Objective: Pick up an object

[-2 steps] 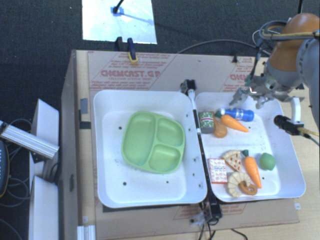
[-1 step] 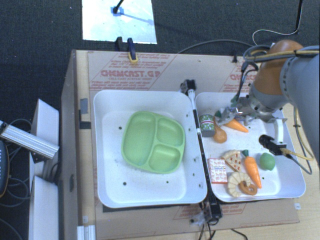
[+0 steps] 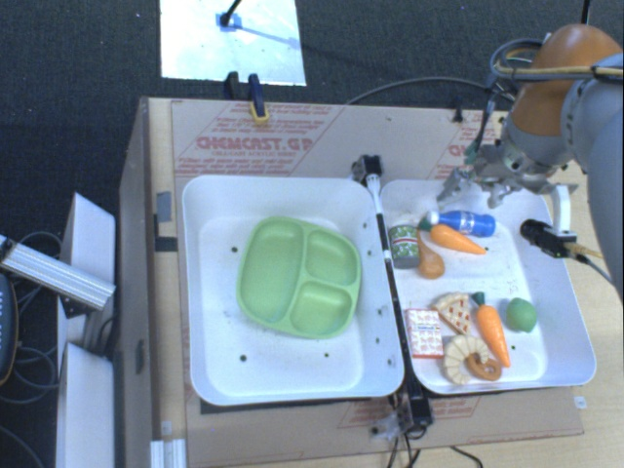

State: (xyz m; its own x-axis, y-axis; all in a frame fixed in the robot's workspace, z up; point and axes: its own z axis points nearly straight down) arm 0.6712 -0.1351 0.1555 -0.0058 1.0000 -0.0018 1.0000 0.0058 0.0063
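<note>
The right bin (image 3: 561, 354) holds several toy foods. A blue bottle (image 3: 470, 224) lies at its back, with an orange carrot (image 3: 456, 240) right in front of it. A green can (image 3: 404, 245) and a brown pear (image 3: 430, 261) sit by the divider. Nearer the front are a pizza slice (image 3: 453, 312), a second carrot (image 3: 490, 330), a green lime (image 3: 522, 314), a red-and-white box (image 3: 423, 332) and a pretzel (image 3: 473, 359). My gripper (image 3: 475, 191) hangs open just behind and above the blue bottle, with nothing between its fingers.
The left bin (image 3: 219, 359) holds a green divided plate (image 3: 300, 276). A black bar (image 3: 385, 252) runs between the two bins. A black fixture (image 3: 541, 234) juts in at the right bin's far right edge. The grey arm (image 3: 561, 115) fills the upper right.
</note>
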